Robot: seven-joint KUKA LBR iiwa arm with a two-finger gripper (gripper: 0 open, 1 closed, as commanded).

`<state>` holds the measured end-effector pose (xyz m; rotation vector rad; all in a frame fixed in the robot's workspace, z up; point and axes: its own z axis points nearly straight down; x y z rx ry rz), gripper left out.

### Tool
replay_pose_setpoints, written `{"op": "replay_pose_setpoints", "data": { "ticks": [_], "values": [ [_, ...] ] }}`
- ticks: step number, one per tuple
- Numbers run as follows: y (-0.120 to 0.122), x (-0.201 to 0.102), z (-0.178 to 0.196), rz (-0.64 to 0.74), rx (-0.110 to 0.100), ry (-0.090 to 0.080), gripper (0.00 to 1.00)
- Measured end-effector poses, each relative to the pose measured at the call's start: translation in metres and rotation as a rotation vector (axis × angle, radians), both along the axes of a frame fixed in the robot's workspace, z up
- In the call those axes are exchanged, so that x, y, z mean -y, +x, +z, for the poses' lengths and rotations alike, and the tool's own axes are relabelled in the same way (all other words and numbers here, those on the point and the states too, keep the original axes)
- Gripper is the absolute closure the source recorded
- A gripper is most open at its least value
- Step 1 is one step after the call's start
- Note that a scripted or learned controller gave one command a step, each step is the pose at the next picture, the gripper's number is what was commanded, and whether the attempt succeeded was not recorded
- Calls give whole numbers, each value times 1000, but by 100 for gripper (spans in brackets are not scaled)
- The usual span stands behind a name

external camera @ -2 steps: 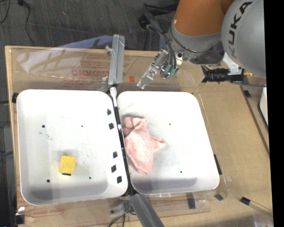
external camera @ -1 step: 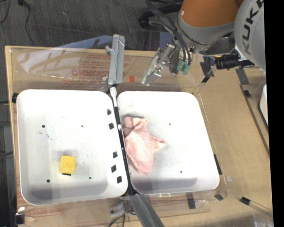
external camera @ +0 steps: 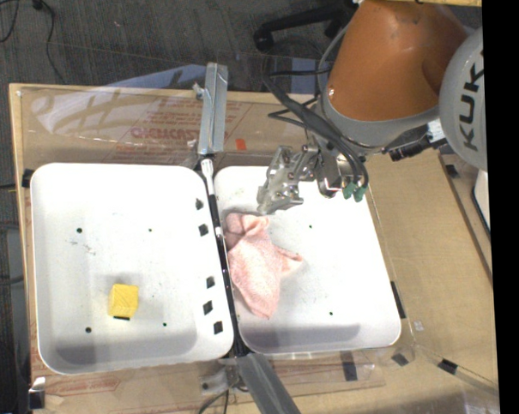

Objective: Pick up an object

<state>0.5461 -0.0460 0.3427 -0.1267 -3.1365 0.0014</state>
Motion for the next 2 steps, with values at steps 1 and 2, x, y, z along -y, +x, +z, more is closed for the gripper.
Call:
{"op": "replay_pose_setpoints", "data": {
  "ticks": [1, 2],
  "values": [
    [-22, 16, -15, 531, 1, 2, 100],
    [15, 31, 48, 918, 6, -1, 100]
  ]
}}
